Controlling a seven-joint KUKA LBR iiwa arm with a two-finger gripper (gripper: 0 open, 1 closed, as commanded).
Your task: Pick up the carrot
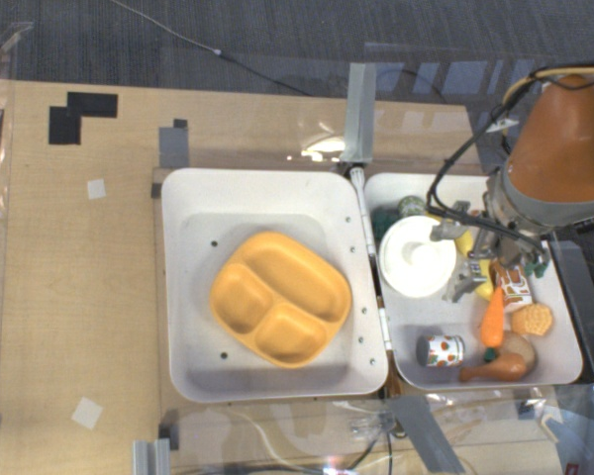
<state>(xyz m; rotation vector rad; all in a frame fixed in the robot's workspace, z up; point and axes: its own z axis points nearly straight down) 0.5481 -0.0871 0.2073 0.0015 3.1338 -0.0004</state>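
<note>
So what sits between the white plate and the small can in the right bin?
In the camera view, bare bin floor separates the white plate from the small can.

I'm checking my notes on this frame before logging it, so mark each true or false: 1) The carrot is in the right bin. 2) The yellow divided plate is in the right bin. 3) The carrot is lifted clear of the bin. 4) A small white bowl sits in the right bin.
1) True: the carrot lies in the right bin.
2) False: the yellow divided plate is in the left bin.
3) False: it rests among other items on the bin floor, just below the end effector.
4) True: the white bowl.
</note>
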